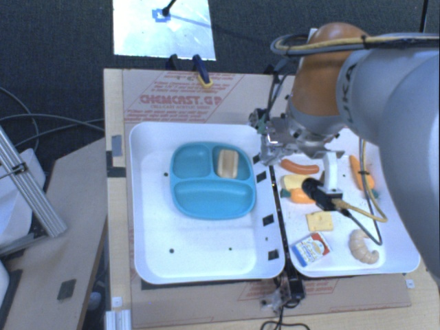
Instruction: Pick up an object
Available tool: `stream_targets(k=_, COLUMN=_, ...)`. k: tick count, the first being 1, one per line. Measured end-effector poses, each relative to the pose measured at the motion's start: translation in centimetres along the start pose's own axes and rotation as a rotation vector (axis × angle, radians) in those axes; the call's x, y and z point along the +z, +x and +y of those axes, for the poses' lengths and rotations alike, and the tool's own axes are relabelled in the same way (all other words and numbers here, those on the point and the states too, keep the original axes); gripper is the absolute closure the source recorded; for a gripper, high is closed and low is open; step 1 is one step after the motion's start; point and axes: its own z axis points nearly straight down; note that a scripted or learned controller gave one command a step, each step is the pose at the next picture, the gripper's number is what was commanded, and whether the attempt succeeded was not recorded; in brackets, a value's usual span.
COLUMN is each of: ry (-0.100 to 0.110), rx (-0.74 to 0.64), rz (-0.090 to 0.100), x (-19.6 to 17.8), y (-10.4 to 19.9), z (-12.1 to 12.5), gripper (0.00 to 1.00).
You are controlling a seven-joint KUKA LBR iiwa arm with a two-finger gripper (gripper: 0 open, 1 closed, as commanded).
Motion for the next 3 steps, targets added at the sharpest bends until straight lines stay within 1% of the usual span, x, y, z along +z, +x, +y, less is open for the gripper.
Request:
stream_targets(k=1, ry=0.001, rx=0.002, rz=0.000, x=-0.1, y=3.1, z=1.3, gripper=1.00)
stream_targets(k=2, ry=0.003, rx=0.009, rz=-0.002, x=0.0, y=2.0, z=1.0, gripper=1.00)
stream_targets(k=3, ry=0.002, rx=0.006, rz=-0.002, x=0.0, y=2.1, z=1.4, gripper=1.00)
